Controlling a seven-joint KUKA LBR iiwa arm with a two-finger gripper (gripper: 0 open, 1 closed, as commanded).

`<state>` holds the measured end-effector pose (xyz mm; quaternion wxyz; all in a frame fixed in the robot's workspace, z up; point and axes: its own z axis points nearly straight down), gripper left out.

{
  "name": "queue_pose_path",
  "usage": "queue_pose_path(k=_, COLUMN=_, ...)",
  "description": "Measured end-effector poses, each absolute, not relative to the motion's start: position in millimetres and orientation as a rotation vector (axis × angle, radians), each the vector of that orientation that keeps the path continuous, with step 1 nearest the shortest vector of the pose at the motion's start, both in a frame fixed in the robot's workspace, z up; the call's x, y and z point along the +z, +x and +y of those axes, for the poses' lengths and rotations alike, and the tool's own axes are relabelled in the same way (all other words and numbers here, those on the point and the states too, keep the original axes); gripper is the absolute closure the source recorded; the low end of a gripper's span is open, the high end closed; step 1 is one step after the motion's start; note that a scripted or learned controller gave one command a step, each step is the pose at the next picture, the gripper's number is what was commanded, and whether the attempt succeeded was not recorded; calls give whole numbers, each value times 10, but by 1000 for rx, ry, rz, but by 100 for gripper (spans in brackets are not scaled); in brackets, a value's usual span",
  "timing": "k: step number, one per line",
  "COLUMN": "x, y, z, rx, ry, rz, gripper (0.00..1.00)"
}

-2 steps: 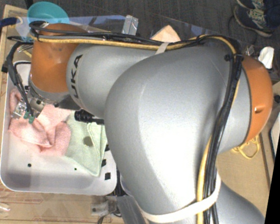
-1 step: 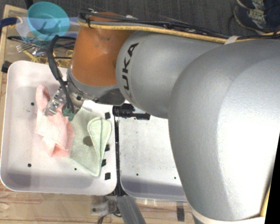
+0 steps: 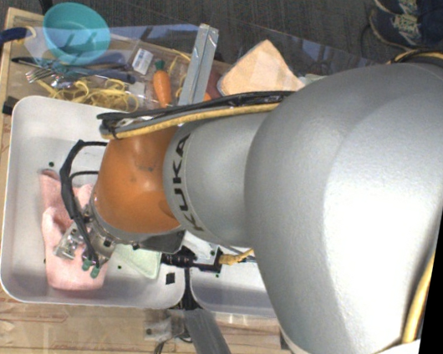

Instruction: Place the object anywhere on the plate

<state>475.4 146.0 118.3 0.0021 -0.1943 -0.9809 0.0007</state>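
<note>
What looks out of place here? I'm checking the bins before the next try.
A pink cloth lies crumpled in the left bin, bunched under the gripper rather than flat. Beyond that bin, the bench's far edge holds a jumble: a teal bowl, a carrot and yellow strands.

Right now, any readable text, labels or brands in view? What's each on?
"UKA": black letters on the grey arm casing beside the orange band; the rest of the word is cut off by the arm's curve.
A small tag in the clear bag behind the bins: too small to read.
</note>
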Motion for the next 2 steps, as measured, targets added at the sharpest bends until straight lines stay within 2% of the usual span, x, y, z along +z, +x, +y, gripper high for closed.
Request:
queue_pose_path(k=1, x=1944, y=4847, z=360, rx=0, ry=-563, rz=-3093, gripper=100)
queue_pose_path(k=2, x=1918, y=4855, z=1225, rx=1, ry=-925, rz=-3003, gripper=100)
